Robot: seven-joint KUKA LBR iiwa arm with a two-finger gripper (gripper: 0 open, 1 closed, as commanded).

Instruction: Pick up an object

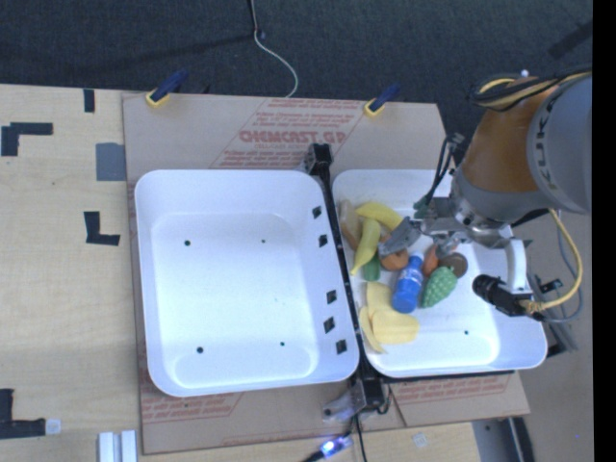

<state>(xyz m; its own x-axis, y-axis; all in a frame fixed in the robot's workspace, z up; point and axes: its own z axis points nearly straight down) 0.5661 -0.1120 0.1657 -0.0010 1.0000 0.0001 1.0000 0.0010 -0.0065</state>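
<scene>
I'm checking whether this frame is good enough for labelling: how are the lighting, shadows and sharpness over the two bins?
Camera view: lighting is even and soft, with no strong glare on the left bin; the right bin is bright white, slightly washed out; the toys cast only faint shadows; the arm looks a little soft at the frame's edge; the bin edges bow slightly.

- One camera sits fixed above my worktop (58,258), looking down at a slant.
- It stands far enough back to take in both white bins: the left bin (231,186) and the right bin (481,349).
- The far edge lies toward the top of the view.
- My arm (525,152) enters from its right side.
</scene>
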